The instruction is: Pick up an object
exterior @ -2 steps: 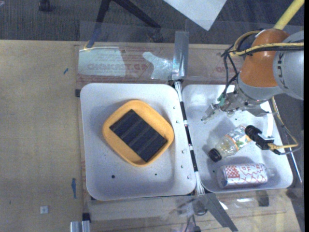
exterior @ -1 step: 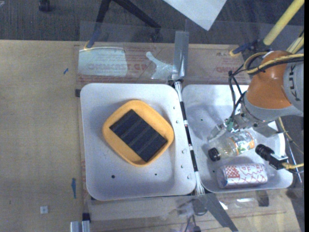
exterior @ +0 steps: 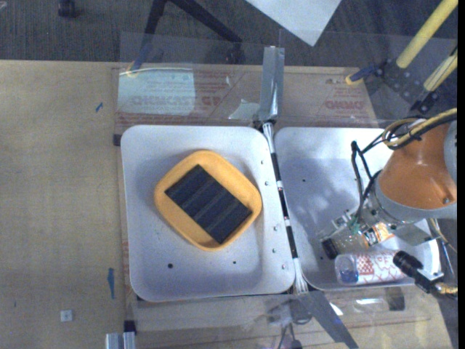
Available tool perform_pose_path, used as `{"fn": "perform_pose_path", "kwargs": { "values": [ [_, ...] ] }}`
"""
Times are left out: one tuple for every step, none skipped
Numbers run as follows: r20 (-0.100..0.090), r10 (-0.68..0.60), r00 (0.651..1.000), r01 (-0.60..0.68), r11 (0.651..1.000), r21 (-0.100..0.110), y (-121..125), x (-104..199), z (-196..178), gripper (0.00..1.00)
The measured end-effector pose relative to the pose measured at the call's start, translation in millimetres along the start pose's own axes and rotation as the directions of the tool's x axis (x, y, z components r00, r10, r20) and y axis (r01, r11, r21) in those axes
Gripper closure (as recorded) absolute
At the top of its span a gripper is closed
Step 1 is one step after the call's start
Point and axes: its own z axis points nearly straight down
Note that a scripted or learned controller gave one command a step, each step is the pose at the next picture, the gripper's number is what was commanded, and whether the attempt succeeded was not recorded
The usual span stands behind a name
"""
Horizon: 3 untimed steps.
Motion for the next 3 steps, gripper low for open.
{"fn": "perform_pose_path", "kwargs": {
  "values": [
    [-0.016,0.131,0.991,-0.131,0.991,0.032,-0.7,25.4,6.1,0.0],
    [-0.014,0.297,0.955,-0.296,0.954,0.055,43.6,-5.1,6.8,0.0],
    [0.003,0.275,0.961,-0.275,0.961,-0.004,1.7,-1.8,-1.9,0.0]
  ]
}}
